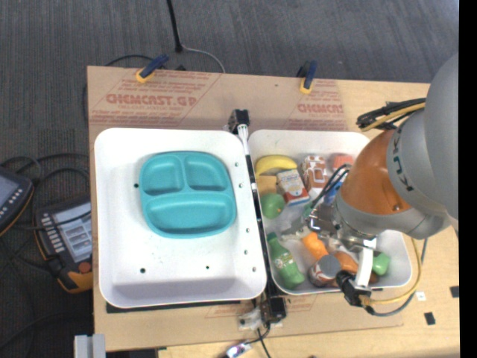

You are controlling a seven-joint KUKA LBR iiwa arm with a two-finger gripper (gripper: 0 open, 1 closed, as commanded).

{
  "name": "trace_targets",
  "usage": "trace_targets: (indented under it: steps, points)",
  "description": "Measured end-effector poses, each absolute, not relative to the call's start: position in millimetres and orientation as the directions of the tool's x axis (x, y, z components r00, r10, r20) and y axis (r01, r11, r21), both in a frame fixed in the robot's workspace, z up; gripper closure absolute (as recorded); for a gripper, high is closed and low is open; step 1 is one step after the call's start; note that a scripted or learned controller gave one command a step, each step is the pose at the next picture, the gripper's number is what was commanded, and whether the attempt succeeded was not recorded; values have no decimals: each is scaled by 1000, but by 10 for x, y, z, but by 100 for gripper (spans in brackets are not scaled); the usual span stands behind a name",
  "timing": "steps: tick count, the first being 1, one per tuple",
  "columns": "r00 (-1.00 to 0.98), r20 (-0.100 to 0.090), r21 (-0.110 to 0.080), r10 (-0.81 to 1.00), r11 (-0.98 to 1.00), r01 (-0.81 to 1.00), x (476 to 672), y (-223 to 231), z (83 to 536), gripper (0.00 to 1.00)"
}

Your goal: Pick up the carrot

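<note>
Gripper (337,239): we find it low in the right bin (399,273), hanging under the grey arm (440,155) and its orange band (373,177), among the toy food. We cannot tell how it is set, since the wrist body covers it from above, and we cannot say that it has hold of anything.

Carrot (315,246): we log it as the short orange piece lying on the right bin's floor, just beside the gripper on its left and lower edge, partly under the wrist. A second orange piece (345,260) lies close to the right of it; we cannot tell whether the two are one item.

Right bin, other contents: a banana (275,163) at the upper left; a small carton (292,186) just below it; a green round piece (272,204) by the left wall; a green bottle-like item (283,263) at the lower left; a green piece (381,263) at the lower right; a dark round can (323,274) near the lower wall.

Left bin (119,274): we list one teal divided tray (188,194), lying flat, with three compartments.

Bench (149,95): brown board under both bins, with two clamps (151,68) at its far edge.
</note>
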State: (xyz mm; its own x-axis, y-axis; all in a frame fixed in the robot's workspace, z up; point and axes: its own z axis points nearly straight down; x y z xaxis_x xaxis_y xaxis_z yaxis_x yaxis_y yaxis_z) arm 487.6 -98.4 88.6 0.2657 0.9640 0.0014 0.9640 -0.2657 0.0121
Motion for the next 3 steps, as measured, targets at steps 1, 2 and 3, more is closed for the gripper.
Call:
trace_targets:
  steps: [1, 2, 3]
  points:
    - [267, 1, 12, 964, -267, 964, 4877, -990, 988, 100]
    - [-50, -2, 11, 999, 50, 999, 4876, -1044, 899, 100]
    - [174, -2, 0, 985, -174, 985, 5636, -700, 1844, 100]
